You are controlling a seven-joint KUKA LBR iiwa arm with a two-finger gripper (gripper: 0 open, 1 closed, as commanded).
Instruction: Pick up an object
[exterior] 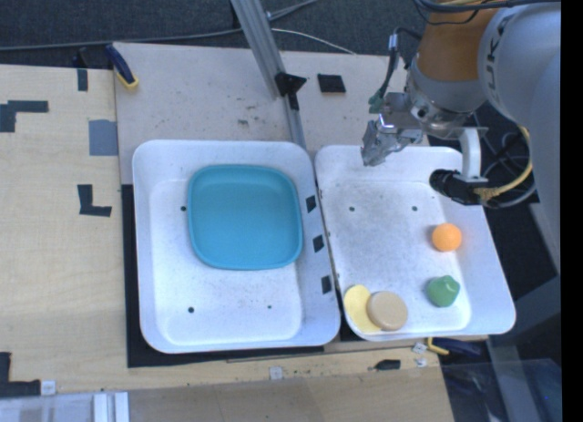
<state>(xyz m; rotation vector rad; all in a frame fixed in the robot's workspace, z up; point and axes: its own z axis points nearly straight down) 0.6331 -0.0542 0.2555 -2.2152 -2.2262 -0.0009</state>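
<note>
**Gripper above the right bin's far edge**

The gripper (375, 151) hangs over the far left corner of the right bin (401, 201). Nothing is seen between its fingers; how far they are open cannot be told from this angle.

In the right bin, an orange ball (446, 237) lies near the right wall. A green object (443, 291) lies closer to the front, below the ball. At the front left corner, a tan disc (388, 310) rests partly on a yellow piece (356, 306). All four things are well apart from the gripper.

The left bin (159, 229) holds a blue plate (244, 216), lying flat.
</note>
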